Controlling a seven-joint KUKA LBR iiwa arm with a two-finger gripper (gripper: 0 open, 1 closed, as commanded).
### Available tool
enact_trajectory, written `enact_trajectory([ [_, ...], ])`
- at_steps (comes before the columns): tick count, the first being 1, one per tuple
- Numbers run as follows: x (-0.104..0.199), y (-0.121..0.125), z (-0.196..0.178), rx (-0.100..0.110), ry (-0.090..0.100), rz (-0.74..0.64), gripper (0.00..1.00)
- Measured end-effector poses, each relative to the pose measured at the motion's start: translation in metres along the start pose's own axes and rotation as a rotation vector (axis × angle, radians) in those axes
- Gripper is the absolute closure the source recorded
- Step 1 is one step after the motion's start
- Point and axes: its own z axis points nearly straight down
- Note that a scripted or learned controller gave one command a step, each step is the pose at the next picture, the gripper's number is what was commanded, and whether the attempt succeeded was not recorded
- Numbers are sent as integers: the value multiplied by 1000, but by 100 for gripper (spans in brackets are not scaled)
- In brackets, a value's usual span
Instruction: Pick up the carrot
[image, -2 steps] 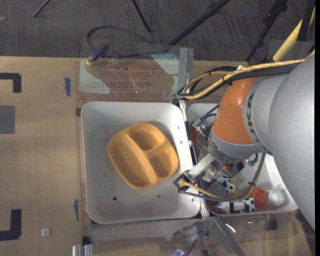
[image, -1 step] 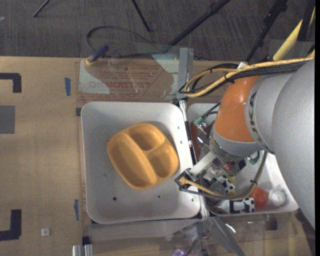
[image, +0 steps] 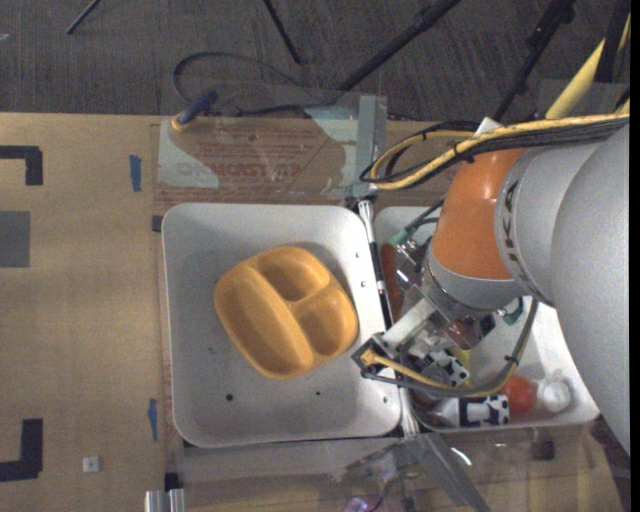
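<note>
Arm (image: 540, 230), grey with an orange band, is nearest the lens and covers much of the right bin (image: 542, 350). Gripper (image: 437, 345) is low in that bin; you cannot tell whether it is released or clenched. Carrot (image: 387, 278) lies at its 10 o'clock, along the bin's left wall, partly hidden. Black-and-white toy (image: 485, 408) at 5 o'clock. Yellow divided plate (image: 285, 310) at 9 o'clock, in the left bin (image: 200, 400).
</note>
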Motion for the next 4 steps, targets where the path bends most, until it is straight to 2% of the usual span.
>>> enact_trajectory([
  [1,0,0,-9,0,-1,0,100],
  [2,31,7,-47,-5,6,82,100],
  [3,3,1,6,-1,2,-233,100],
  [4,3,2,-3,-1,2,-231,100],
])
